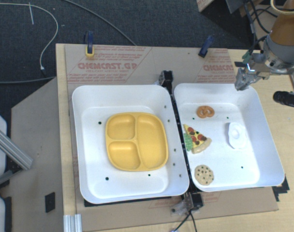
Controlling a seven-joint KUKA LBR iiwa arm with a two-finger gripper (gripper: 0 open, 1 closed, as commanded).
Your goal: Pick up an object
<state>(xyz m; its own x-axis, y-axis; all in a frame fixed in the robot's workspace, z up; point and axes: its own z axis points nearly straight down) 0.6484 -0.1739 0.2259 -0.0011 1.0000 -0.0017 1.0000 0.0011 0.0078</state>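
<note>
The state of the jaws cannot be told: the gripper (242,81) is seen small and at a slant, poised over the far right rim of the right bin (263,129), with nothing visibly between its parts. The arm (282,37) enters from the upper right, its orange band above the wrist.

4 items are laid in the right bin. A pretzel (205,112) is placed near the far wall; a pizza slice (195,139) lies close to the left wall; a cookie (203,174) sits near the near-left corner; a white object (235,134) rests toward the middle right and is hard to make out against the white floor. All 4 are set apart from one another, and bare floor is left along the right wall and the near-right corner.

The left bin (86,129) is occupied by a yellow plate (137,141) with 3 compartments, bordered by open floor on all sides. The 2 bins touch along their shared edge.

Both bins are borne on a cardboard sheet (65,178), printed in red with "CHEMCAST" and further letters, partly legible, once behind each bin. 2 clamps (90,44) are fixed at its far edge. A white cable (43,13) is looped on the dark floor beyond.
</note>
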